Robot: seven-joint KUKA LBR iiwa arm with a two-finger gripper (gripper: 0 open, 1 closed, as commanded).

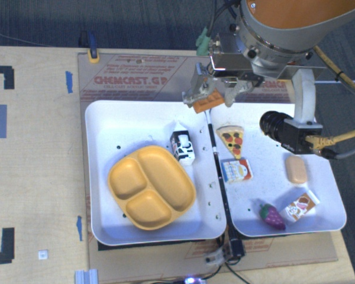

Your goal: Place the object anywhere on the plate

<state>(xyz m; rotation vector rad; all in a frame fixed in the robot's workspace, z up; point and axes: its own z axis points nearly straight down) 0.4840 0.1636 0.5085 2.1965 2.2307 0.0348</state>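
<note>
The gripper [208,101] pinches an orange carrot-like piece [206,103] above the bins' far edge. Left bin: yellow 3-compartment plate [151,186], milk carton [181,145] beside it. Right bin (5 items): pizza slice [232,139], small carton [236,171], grapes [273,216], bread roll [296,171], snack packet [301,206].

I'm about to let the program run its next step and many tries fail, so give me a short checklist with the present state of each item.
1. Object between the end effector fingers: ok, an orange piece sits there.
2. Firmness of that hold: cannot tell.
3. End effector over the plate: not ok, it hangs at the far rim of the left bin, short of the plate.
4. Plate compartments free to receive: ok, all three look bare.
5. Path to the plate: not ok, the milk carton stands by the plate's far edge, roughly between end effector and plate.
6. Plate inside the left bin: ok.
</note>
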